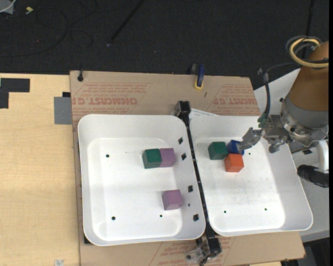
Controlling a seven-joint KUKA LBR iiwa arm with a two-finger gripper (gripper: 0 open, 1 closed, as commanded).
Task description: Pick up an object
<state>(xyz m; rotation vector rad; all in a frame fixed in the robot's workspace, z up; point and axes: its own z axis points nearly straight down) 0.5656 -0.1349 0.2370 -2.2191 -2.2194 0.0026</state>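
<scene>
In the right bin (266,215), a green cube (216,150), a blue cube (234,146) and an orange cube (233,163) sit bunched together at the upper left. My gripper (262,143) hovers just right of them, low over the bin. It is open, with nothing between its fingers. One finger (248,139) reaches to the blue cube's right edge and partly hides it. The other finger (276,146) stands further right. In the left bin (100,204), a green cube (151,158) touches a purple cube (167,157), and another purple cube (172,199) lies nearer the front.
A black divider (191,170) with clips runs between the bins. The arm's orange band (311,82) and grey wrist hang over the right bin's far right side. The bins rest on a cardboard sheet (133,96). A blue and yellow clamp (198,76) sits at the back.
</scene>
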